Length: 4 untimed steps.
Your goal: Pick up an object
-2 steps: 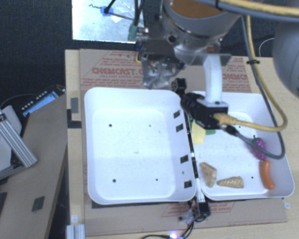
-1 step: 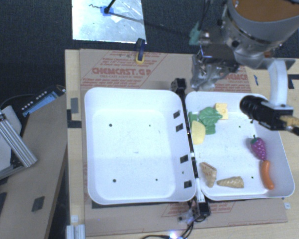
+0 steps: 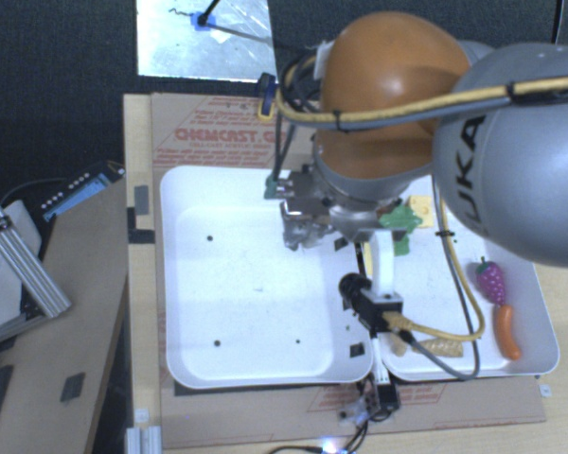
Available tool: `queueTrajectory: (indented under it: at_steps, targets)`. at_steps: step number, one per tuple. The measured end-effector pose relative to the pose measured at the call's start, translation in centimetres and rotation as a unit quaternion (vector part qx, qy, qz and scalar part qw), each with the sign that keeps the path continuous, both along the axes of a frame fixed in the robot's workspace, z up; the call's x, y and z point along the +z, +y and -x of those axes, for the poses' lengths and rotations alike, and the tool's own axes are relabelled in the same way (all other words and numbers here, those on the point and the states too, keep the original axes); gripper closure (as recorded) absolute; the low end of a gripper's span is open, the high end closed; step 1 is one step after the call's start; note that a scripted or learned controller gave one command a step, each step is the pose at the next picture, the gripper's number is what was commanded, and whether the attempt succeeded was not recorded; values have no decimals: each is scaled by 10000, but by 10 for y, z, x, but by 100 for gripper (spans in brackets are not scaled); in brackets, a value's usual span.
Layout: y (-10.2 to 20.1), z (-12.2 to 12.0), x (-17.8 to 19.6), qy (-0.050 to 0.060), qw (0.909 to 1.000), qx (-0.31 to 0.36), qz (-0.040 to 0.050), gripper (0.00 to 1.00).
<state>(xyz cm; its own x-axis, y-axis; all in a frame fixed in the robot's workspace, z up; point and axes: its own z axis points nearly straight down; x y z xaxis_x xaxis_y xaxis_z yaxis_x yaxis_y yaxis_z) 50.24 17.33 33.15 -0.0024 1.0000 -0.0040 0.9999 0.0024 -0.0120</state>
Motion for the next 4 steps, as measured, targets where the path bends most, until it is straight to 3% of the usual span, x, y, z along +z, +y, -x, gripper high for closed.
queueTrajectory:
  at_steps: [1,2,3,4]
  targets:
    - [65,-5,26,-78,10000,36,-39,100]
    - [35,16,162,-142,9999,4,-61,100]
    - [62,5,-8,7,10000,3,9,100]
    - [60,-9,201,-158,9999,10,-67,100]
